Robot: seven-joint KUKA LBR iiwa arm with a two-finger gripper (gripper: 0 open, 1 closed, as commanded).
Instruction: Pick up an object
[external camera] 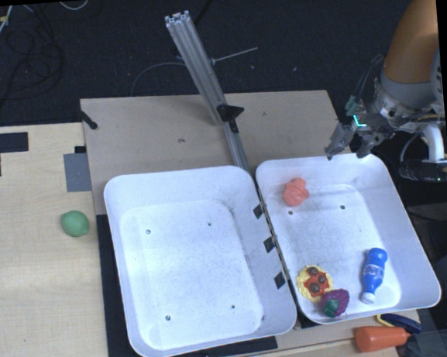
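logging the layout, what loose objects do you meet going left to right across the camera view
green ball → pink lump → yellow toy → purple toy → blue bottle

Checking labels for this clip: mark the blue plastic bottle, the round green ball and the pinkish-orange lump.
Blue plastic bottle (pixel 373 271), camera view, mid-body.
Round green ball (pixel 75 223), camera view, its centre.
Pinkish-orange lump (pixel 295 192), camera view, its middle.

Robotics lab, bench (pixel 32 307) with two white bins (pixel 131 191), aluminium rail (pixel 203 74), loose cables (pixel 31 27)
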